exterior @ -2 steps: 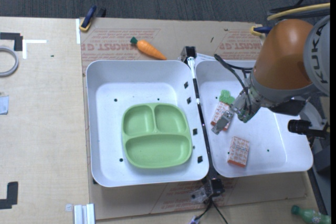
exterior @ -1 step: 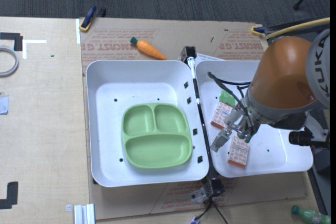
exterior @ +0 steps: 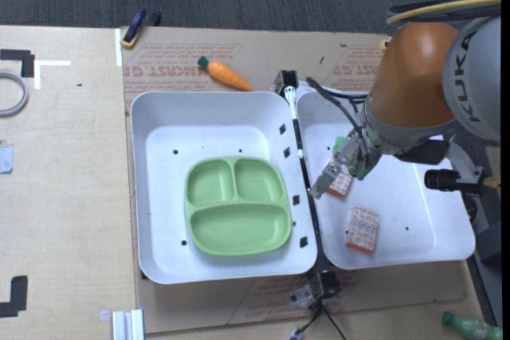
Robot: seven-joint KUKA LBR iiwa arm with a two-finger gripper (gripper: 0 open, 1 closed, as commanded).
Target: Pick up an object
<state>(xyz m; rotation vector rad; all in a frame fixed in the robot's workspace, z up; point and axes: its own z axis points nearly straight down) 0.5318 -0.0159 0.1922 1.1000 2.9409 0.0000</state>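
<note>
The gripper (exterior: 333,179) hangs low in the right bin (exterior: 414,247), close to that bin's left wall, and a small red-and-white packet (exterior: 341,184) sits right at its fingertips; whether the fingers are clamped on it or merely touching, I cannot tell. A second red-and-white carton (exterior: 362,230) lies flat on the same bin's floor, just below the gripper and apart from it. Beyond the dividing wall, the left bin (exterior: 159,171) holds a green three-compartment plate (exterior: 237,205). A toy carrot (exterior: 225,73) lies on the cardboard past the left bin's far rim.
</note>
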